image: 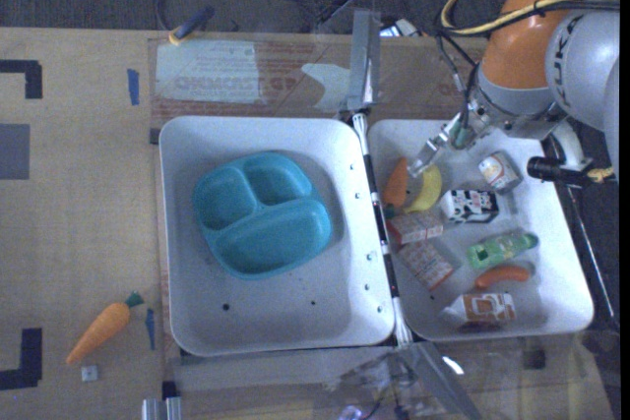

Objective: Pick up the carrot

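The grey arm with its glossy orange band enters at the two o'clock corner of the view, and its slim metal claw hangs over the upper left part of the right bin, a shallow white tray with rounded corners. Whether the claw is apart or together cannot be told at this angle; nothing is seen held in it. Just below its tip, at about seven o'clock from it, a small tapered orange carrot stands near the bin's left wall, touching a curved yellow banana on its right. A second carrot, larger, smooth and plastic-looking with a green top, lies on the tan counter outside both bins, at the eight o'clock corner of the view. The right bin also holds a small black-and-white milk carton, a pale boxy packet, two flat reddish printed cartons, a translucent green bottle lying on its side, an orange-red sausage-shaped piece and an orange-and-white box. The left bin holds a glossy teal plate with three compartments and softly rounded edges, set near its centre.
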Controlling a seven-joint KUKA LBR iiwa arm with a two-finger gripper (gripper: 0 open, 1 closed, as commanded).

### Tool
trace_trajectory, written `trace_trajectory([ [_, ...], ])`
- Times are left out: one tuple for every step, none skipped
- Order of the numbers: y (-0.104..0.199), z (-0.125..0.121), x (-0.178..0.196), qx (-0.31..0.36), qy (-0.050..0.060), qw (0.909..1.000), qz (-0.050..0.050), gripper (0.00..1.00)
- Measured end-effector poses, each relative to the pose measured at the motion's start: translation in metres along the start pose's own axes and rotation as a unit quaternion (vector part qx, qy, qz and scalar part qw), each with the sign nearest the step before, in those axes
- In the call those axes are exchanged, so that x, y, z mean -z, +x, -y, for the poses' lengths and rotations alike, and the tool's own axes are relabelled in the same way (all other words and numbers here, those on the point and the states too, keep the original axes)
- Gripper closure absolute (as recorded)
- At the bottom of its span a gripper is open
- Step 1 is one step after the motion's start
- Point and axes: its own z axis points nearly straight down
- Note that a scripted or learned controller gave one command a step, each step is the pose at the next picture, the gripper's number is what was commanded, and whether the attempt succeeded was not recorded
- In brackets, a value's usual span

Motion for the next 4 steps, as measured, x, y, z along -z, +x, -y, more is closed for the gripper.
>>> trace_trajectory([
  [0.001, 0.000, 0.003, -0.071, 0.000, 0.9974, 0.000, 0.00],
  [-0.001, 0.002, -0.034, -0.072, 0.004, 0.9974, -0.002, 0.00],
  [0.005, 0.002, -0.039, -0.031, 0.008, 0.9995, -0.003, 0.00],
  [0.007, -0.004, -0.021, -0.054, 0.001, 0.9986, -0.001, 0.00],
])
